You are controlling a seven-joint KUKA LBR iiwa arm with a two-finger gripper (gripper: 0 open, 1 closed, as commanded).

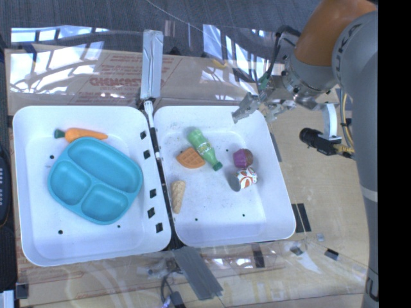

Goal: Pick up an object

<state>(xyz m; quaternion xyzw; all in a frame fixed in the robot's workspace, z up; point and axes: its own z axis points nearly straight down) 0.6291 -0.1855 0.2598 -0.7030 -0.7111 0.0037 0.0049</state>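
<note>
Green bottle (204, 148) lies in right bin (276, 191); claw (246, 112) hovers above rim.

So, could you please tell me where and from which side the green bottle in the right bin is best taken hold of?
Probably across the wide middle of the green bottle, coming straight down from above. It lies flat on the floor of the right bin, its long axis running diagonally, so the fingers should close across that axis. The waffle touches its left side, so a grip nearer the upper end looks safer.

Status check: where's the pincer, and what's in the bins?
Pincer above right bin's far edge, holding nothing. Green bottle, waffle, purple item, can, cone lying loose there. Blue tray, carrot in left bin.
</note>
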